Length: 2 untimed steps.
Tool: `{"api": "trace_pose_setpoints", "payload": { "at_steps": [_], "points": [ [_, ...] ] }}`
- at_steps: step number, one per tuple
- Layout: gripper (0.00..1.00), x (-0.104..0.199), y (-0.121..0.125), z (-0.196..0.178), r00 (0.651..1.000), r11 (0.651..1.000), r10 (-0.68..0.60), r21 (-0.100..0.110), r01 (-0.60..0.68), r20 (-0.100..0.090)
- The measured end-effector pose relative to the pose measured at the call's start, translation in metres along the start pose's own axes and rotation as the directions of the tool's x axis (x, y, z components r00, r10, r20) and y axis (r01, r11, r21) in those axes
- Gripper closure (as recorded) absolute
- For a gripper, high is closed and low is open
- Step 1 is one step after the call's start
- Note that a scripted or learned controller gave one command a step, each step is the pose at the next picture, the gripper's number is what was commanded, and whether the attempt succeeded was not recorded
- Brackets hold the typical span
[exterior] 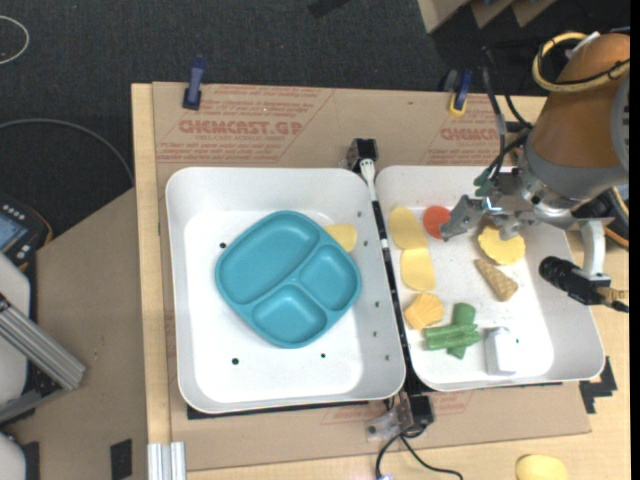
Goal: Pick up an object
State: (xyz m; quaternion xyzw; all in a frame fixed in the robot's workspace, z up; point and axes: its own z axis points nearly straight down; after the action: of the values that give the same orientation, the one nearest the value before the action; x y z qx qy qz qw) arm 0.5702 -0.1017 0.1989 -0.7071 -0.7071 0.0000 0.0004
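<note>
Hovering over right bin (560,363), gripper (487,220) sits low at bin's upper middle. Fingers' spread and grip: cannot tell, mechanism blurs together. Red round piece (436,218) just left of gripper; yellow heart-like piece (502,249) just below it. Tan wedge (497,279), two yellow slabs (411,247), orange shell shape (423,310), green piece (453,331), grey block (497,349) scattered lower. Left bin (190,298) holds teal divided plate (288,277), yellow bit (343,235) at its corner.

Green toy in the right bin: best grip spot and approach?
Grip the green toy across its long stem, left of the knobby end, coming straight down. It lies flat and roughly sideways, with the yellow piece and grey block close by, so close across the narrow width.
</note>
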Motion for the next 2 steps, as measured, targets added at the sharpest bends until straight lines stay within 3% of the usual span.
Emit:
{"api": "trace_pose_setpoints", "payload": {
  "at_steps": [1,2],
  "points": [
    [0.00,-0.030,0.000,0.065,1.000,1.000,0.003,0.005,-0.003,0.000],
    [0.00,-0.089,-0.004,0.061,1.000,1.000,0.004,-0.003,-0.004,0.004]
  ]
}}
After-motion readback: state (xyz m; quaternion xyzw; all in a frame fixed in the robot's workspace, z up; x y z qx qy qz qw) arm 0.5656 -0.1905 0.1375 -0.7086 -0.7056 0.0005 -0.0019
